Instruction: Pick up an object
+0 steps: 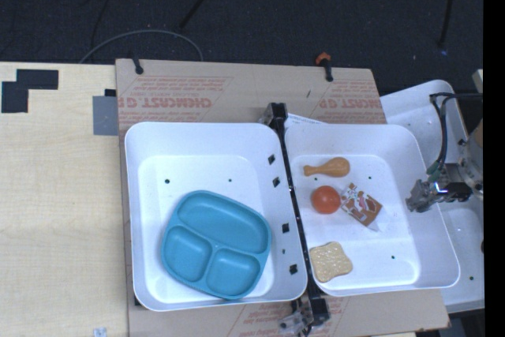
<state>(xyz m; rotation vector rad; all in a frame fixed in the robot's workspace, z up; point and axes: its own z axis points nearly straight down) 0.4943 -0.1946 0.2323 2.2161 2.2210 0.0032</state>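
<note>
The right bin (398,140) holds a tan toy drumstick (328,167), a red ball (325,200), a small red-and-white packet (362,206) and a slice of toast (330,261). The packet lies just right of the ball, almost touching it. My gripper (424,196) hangs over the right rim of this bin, well to the right of the packet and apart from every object. Nothing shows in its grasp.
A blue divided plate (215,243) lies in the left bin (142,170). A black divider (286,201) runs between the two bins. Cables (439,134) hang by the arm at the right. Cardboard (237,95) lies under the bins.
</note>
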